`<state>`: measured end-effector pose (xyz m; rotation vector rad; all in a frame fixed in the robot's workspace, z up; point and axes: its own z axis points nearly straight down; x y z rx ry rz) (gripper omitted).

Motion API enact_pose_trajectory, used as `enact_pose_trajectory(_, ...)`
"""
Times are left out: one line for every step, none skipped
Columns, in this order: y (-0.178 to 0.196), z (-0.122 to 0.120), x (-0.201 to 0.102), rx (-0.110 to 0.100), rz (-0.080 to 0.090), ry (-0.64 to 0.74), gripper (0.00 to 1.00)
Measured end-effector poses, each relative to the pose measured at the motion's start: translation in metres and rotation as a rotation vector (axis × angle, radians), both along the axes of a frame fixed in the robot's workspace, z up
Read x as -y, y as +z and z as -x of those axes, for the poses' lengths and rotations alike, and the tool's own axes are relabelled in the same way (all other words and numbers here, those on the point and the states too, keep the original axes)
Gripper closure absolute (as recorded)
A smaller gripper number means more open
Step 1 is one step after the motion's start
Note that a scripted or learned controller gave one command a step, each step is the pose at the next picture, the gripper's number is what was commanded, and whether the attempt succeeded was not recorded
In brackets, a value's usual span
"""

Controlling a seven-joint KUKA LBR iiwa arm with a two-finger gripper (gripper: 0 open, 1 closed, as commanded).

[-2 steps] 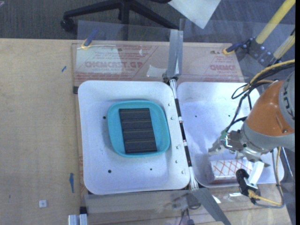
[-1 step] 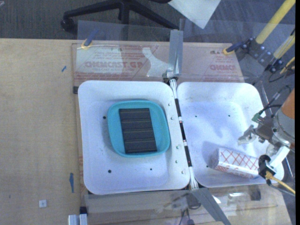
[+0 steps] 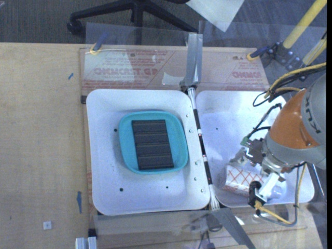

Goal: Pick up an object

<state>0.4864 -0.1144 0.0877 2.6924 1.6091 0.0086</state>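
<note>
— What's on the desk (image 3: 41, 139), starting from the left?

— Two white bins, side by side. The left bin (image 3: 104, 191) has a blue dish (image 3: 127, 157) in its middle. A dark block (image 3: 152, 144) with ridges lies flat on the dish.

— Does the dish touch the bin's edges?

— No. There's white floor all round it.

— And then?

— The right bin (image 3: 223, 113). A box (image 3: 238, 180), white with red crisscross lines, lies by that bin's front left corner, close to the front edge. It sits a bit crooked to the edges.

— Where's the robot?

— The arm (image 3: 290, 134) comes in over the right bin's right edge. It's grey with an orange band. The gripper (image 3: 249, 160) is just over the back right part of the box and hides a bit of it.

— Has it got the box?

— I can't tell. From here I can't see if the gripper is spread apart, pressed together, or clamped on the box.
</note>
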Motion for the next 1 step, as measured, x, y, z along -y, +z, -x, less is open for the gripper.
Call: enact_pose_trajectory(0.0539, 0.0075, 0.0369, -0.010, -0.002, -0.037, 0.00)
